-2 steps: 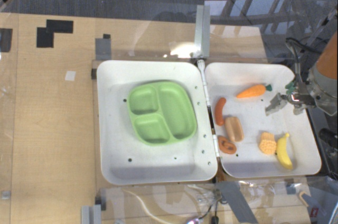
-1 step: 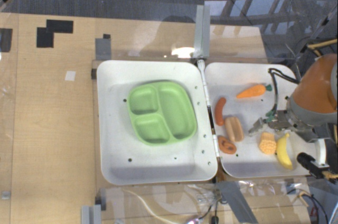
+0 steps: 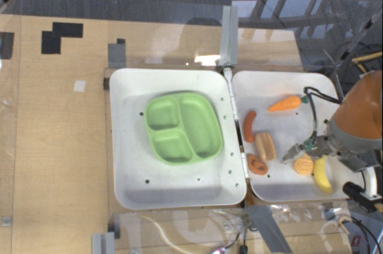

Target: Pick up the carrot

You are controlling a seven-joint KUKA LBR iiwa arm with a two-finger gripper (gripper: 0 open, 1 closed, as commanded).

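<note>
The banana is lying right beside my tool. Tool's hanging open, gripping nothing, and the carrot is sitting well apart.

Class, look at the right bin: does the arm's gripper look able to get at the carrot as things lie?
Probably yes. The carrot lies alone near the far wall of the right bin, nothing on it, and the gripper is close by.

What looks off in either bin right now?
Nothing spilled or broken. The green tray sits slightly askew in the left bin. The carrot lies apart near the right bin's far wall; the gripper sits by other food.
</note>
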